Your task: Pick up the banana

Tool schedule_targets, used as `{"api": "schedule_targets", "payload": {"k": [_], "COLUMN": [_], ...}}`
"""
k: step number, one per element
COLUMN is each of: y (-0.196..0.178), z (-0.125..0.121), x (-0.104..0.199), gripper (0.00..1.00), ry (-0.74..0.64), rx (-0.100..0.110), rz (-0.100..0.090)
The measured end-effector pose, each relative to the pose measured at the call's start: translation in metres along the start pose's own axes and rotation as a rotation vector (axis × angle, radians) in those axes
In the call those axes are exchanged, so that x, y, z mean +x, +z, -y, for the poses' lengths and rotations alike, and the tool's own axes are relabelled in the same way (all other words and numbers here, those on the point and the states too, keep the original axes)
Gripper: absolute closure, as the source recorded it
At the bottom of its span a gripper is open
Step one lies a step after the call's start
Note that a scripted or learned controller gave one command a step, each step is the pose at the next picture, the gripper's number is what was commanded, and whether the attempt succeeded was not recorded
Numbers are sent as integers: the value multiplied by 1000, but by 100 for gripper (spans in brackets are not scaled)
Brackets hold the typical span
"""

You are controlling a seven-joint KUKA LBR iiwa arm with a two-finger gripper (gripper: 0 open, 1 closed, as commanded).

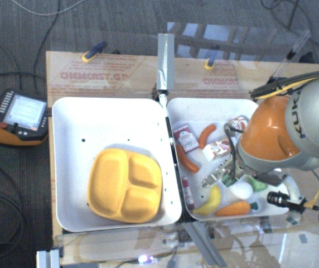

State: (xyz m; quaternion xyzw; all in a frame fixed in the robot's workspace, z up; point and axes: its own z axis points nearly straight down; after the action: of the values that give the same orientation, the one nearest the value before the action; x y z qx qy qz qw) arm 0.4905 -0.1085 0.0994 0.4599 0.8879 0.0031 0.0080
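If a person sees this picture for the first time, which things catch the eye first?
The yellow divided tray lies alone in the left bin and stands out most. Next comes the orange band of the arm over the right bin, where the banana lies near the front wall beside a carrot.

You are seeing red lettering reading "CHEMCAST GP" printed on the brown protective sheet [98, 74] behind the left bin, and a fainter repeat near the right clamp that is not fully resolving. The arm [310, 121] is showing dark letters "KU" on its grey casing. The pendant's screen [24, 111] is staying unreadable.
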Motion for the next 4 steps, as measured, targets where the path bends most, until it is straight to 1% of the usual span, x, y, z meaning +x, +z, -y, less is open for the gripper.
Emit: {"api": "schedule_targets", "payload": {"k": [1, 2, 3, 4], "y": [-82, -82, -10, 11], "z": [-37, -37, 10, 16], "x": [62, 61, 0, -15], "gripper": [100, 0, 0, 0], "ry": [435, 436, 494, 69], "rx": [21, 21, 23, 10], "rz": [-9, -8, -10, -8]}}
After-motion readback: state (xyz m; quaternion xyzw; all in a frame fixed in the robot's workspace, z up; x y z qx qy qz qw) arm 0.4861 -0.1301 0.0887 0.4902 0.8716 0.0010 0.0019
